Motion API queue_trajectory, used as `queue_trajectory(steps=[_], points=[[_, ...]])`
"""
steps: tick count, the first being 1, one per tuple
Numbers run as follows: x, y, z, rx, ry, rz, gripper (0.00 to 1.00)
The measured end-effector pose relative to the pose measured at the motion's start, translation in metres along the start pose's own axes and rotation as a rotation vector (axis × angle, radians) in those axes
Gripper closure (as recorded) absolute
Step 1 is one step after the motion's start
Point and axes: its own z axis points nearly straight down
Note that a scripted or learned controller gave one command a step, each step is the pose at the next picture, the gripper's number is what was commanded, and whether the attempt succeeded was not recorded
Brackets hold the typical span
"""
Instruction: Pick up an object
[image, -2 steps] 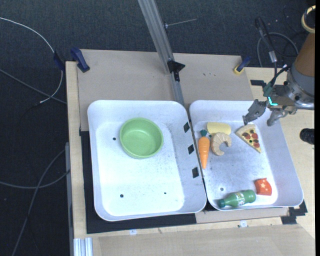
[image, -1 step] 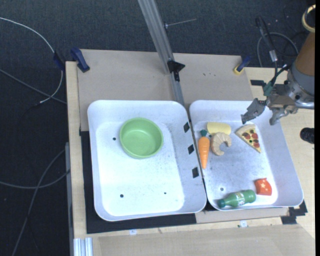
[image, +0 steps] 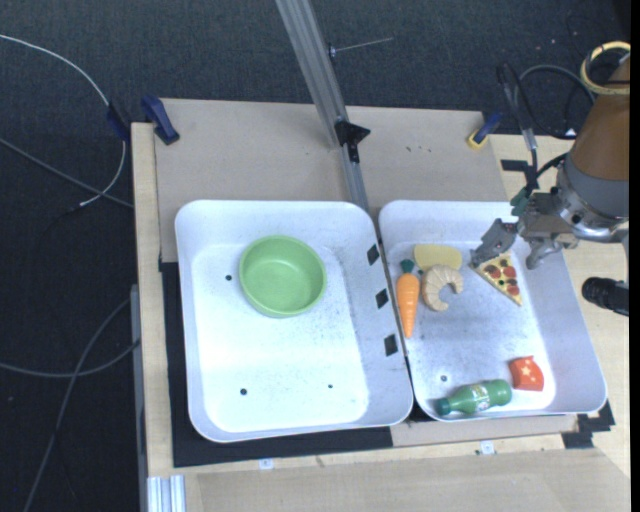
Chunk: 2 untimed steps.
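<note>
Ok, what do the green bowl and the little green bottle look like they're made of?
The green bowl looks like matte plastic: one flat pale green, soft shading, no sharp glints. The green bottle, lying on its side in the right bin, looks like glossier plastic, probably a toy, with small bright highlights; at this size glass can't be ruled out.

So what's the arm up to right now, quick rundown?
Gripper open, jaws spread above the pizza slice, nothing held. Croissant and cheese close beside it. Green bowl alone in left bin.
</note>
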Motion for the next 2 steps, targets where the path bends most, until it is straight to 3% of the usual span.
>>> queue_trajectory(steps=[2], points=[[0.006, 0.000, 0.128, 0.001, 0.001, -0.001, 0.00]])
